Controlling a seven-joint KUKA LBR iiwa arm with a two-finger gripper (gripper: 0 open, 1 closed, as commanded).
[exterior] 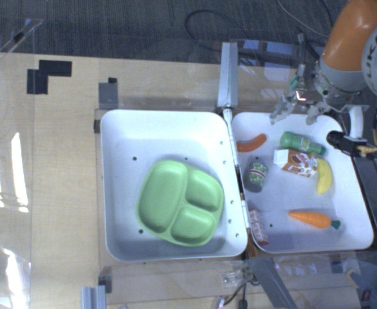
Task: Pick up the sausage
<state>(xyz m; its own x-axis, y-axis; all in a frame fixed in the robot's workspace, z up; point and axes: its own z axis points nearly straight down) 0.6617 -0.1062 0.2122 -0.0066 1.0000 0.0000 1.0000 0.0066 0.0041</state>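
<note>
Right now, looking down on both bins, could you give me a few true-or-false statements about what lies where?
1. The sausage lies in the right bin. True.
2. The gripper holds the sausage. False: it hangs over the bin's far edge, open, apart from the sausage.
3. The green tray sits in the left bin. True.
4. The carrot lies in the green tray. False: it lies in the right bin, near its front.
5. The banana lies beside the carton. True.
</note>
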